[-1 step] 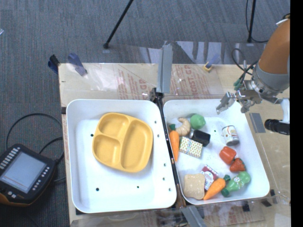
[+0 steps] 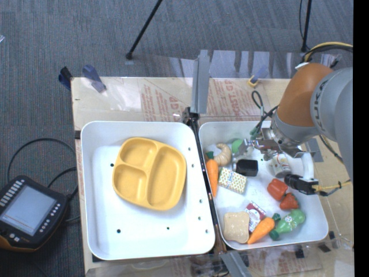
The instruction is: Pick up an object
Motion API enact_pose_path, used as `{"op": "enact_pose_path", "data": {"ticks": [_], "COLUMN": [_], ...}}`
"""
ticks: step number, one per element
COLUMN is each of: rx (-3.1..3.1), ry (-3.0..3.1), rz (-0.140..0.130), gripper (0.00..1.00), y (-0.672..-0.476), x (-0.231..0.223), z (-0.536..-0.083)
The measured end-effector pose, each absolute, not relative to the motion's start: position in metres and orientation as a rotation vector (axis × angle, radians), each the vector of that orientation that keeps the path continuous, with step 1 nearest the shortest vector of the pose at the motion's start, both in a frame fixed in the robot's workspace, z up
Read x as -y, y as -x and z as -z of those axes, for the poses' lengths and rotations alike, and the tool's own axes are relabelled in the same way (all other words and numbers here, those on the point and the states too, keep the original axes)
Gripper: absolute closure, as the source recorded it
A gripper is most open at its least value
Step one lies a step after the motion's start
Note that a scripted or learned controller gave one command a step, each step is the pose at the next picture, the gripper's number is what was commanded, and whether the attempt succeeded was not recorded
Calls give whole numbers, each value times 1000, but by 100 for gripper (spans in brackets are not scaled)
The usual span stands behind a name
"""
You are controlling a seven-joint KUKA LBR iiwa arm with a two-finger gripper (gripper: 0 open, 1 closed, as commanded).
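Note:
My gripper [image 2: 258,145] hangs low over the back of the right bin [image 2: 320,227], beneath the orange wrist band. Just in front of it lies a small black block [image 2: 247,167], and a green toy [image 2: 236,145] sits at its left. Nothing is seen between the fingers. Toy food is spread around this bin: a croissant [image 2: 222,153], a long carrot [image 2: 212,176], a yellow-green box [image 2: 232,180], a red pepper [image 2: 277,188], a bread slice [image 2: 236,227], a second carrot [image 2: 260,229] and a green figure [image 2: 288,223].
The left bin [image 2: 98,224] holds a yellow divided plate [image 2: 151,173]. A grey post [image 2: 200,88] rises behind the wall between the bins. A teach pendant [image 2: 26,209] lies on the floor at the left.

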State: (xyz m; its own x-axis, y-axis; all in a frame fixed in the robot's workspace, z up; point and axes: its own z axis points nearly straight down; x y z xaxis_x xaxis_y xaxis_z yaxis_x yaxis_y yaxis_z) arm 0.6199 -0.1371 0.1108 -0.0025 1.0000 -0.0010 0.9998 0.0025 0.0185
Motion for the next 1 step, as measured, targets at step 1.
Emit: {"op": "enact_pose_path", "data": {"ticks": [1], "rx": [-2162], "ry": [-2285], "rz": [1], "gripper": [0], "y": [-598], "x": [103], "z": [-87]}}
